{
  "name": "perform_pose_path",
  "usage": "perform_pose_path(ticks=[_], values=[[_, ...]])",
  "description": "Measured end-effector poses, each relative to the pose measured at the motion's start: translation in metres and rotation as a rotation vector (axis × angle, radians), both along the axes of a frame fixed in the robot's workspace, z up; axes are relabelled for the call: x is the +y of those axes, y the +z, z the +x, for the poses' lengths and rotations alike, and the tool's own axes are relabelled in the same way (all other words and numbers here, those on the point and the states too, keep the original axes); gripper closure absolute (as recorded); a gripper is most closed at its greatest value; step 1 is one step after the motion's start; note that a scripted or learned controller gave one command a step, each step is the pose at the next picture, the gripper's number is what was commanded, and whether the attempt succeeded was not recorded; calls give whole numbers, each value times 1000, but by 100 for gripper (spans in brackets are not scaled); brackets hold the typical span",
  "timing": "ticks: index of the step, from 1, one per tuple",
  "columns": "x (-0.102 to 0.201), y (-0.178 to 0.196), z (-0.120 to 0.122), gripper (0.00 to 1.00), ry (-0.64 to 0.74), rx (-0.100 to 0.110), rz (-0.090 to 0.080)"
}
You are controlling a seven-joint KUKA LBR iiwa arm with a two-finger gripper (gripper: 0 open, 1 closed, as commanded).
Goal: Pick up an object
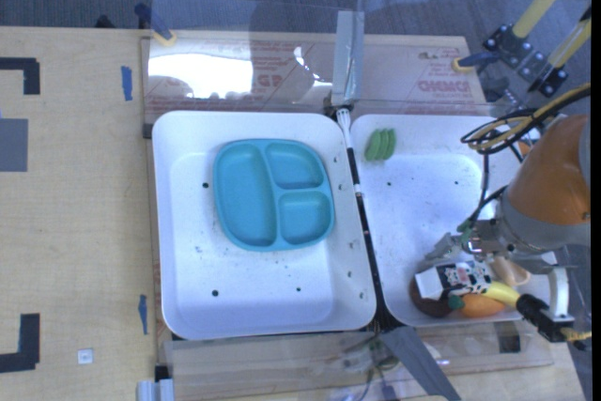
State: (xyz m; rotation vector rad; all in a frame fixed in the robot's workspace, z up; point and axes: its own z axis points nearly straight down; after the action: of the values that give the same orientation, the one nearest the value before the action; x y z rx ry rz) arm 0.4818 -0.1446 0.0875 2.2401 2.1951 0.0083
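gripper [457, 251] state unclear, low over toys [470, 293] in right bin [413, 192]; no legible writing.

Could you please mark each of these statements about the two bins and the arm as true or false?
1. The blue divided plate lies in the left bin. True.
2. The green object sits on the plate. False: it lies in the right bin, near the far edge, apart from the plate.
3. The gripper is over the right bin's near corner, above a pile of objects. True.
4. The plate has five compartments. False: it has three.
5. The arm reaches over the left bin. False: it is over the right bin.
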Motion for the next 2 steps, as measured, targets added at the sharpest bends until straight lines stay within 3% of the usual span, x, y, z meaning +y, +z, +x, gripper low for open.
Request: perform_pose_path(ticks=[1,2], values=[[12,1,-1,0,327,4,-1],[11,12,1,100,325,-2,-4]])
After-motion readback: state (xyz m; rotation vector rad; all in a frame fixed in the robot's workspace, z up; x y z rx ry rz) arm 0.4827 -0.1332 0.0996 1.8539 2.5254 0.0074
